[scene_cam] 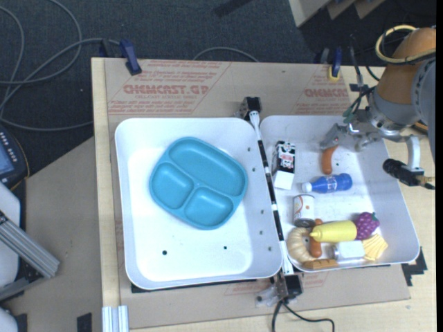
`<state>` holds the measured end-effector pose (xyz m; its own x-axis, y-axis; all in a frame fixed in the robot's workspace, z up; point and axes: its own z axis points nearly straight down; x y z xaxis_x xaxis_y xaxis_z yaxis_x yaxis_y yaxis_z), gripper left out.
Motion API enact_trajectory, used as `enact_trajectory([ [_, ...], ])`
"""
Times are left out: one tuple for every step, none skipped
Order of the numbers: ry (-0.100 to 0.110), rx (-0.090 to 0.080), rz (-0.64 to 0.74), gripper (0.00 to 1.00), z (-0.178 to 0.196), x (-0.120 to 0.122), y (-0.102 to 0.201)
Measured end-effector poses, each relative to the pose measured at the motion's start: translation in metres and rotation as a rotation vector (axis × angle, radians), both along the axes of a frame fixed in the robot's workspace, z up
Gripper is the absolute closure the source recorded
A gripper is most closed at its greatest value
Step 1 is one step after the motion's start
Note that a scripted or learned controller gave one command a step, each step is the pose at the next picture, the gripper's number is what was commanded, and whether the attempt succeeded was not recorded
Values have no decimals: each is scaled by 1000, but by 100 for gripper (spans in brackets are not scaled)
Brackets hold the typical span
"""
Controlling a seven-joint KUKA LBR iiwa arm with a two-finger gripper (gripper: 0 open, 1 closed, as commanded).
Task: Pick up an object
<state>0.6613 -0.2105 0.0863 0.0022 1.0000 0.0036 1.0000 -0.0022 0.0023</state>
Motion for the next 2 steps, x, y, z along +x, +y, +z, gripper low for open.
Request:
enact_trajectory([
  [-1,-6,4,100,10,-1,3],
  [4,2,12,100,3,2,114],
])
